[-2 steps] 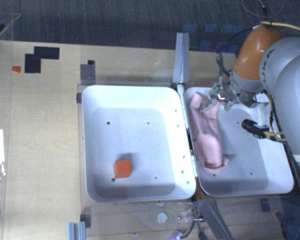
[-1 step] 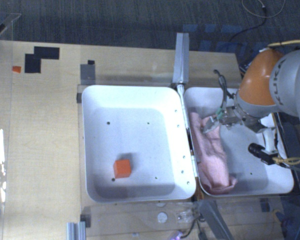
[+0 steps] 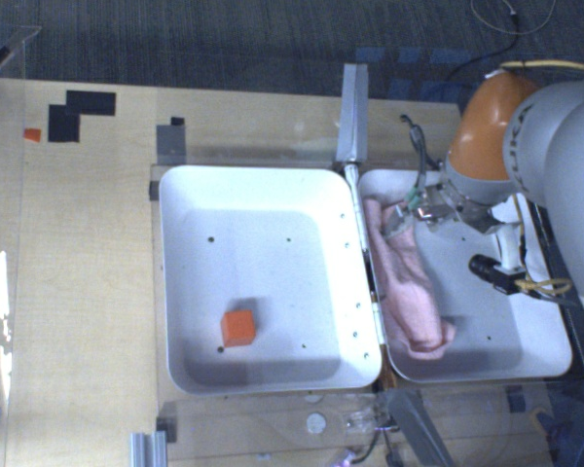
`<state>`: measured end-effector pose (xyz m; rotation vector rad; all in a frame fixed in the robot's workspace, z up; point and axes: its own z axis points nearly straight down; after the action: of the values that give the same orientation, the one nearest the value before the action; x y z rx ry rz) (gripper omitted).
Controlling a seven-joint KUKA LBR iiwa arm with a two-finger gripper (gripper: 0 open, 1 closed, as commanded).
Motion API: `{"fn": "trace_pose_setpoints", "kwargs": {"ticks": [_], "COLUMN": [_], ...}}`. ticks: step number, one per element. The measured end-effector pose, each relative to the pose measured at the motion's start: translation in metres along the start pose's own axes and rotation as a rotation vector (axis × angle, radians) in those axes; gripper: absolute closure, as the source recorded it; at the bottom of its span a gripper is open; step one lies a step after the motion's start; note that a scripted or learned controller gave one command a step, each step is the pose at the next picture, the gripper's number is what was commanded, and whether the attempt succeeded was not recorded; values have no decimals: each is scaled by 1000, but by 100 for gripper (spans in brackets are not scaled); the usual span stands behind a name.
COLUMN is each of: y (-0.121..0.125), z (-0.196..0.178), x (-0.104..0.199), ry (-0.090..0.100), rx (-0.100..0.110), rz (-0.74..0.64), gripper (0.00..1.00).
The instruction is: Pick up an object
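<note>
Claw [image 3: 406, 214] low over the upper left corner of the right bin [image 3: 526, 358], right at the top end of the pink cloth [image 3: 406, 285]. Too small and too shadowed to tell whether spread, clenched or gripping anything; cannot tell. Cloth stretched away from the claw along the bin's left wall, bunched thicker at the far, lower end. Top end of the cloth touching or just under the claw tip, by the look of it. Arm [image 3: 526, 134] bulking in above and to the right of the claw, orange band [image 3: 487, 129] close behind the wrist.

Orange block [image 3: 238, 328] well away from the claw, across the divider, low in the left bin [image 3: 175, 261]. Not the likely target from this pose.

Likely trouble from here: pinching only a thin fold at the cloth's edge, then slipping free on the lift under the weight of the bunched end. Also possible: striking the bin wall or the divider rail [image 3: 353, 115], both just beside the claw. Also possible: the cloth dragging along the wall rather than rising.
</note>
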<state>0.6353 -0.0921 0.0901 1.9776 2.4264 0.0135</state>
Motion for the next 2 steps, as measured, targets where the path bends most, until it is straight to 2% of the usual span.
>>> {"fn": "trace_pose_setpoints", "kwargs": {"ticks": [1,2], "y": [33,-11], "z": [1,-1], "x": [-5,6], "ry": [5,0], "rx": [18,0], "rz": [-161,-263], "gripper": [0,0]}}
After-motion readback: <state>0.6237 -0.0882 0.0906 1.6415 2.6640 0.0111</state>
